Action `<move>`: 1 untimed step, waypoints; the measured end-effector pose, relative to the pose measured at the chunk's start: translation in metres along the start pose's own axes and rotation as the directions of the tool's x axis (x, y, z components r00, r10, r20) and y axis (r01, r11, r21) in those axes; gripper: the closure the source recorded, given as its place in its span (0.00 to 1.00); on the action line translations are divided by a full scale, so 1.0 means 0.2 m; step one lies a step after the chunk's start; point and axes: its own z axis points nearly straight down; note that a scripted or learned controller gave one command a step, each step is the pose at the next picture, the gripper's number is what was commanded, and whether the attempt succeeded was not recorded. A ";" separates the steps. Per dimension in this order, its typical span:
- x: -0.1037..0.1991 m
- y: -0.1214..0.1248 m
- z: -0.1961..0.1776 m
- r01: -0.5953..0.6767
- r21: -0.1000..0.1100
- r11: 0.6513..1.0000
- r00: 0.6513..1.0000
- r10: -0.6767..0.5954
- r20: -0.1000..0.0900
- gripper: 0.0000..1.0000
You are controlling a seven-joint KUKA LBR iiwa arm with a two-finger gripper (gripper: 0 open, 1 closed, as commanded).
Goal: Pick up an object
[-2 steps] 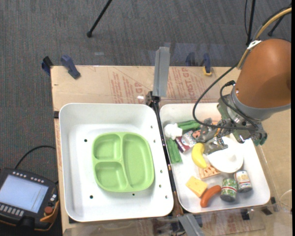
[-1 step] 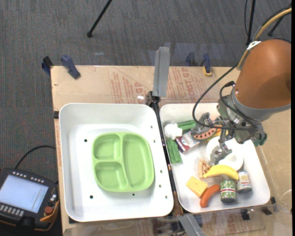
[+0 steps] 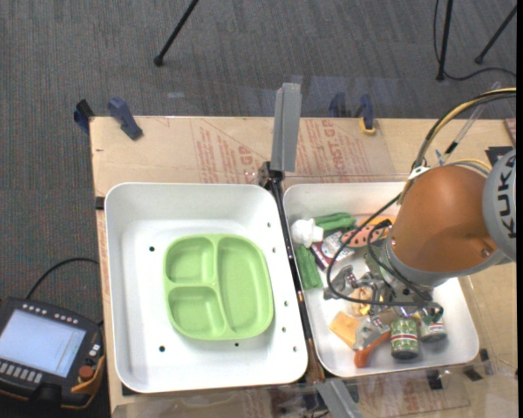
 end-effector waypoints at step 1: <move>0.10 -0.05 0.19 -0.026 0.003 1.000 1.000 0.026 0.006 0.00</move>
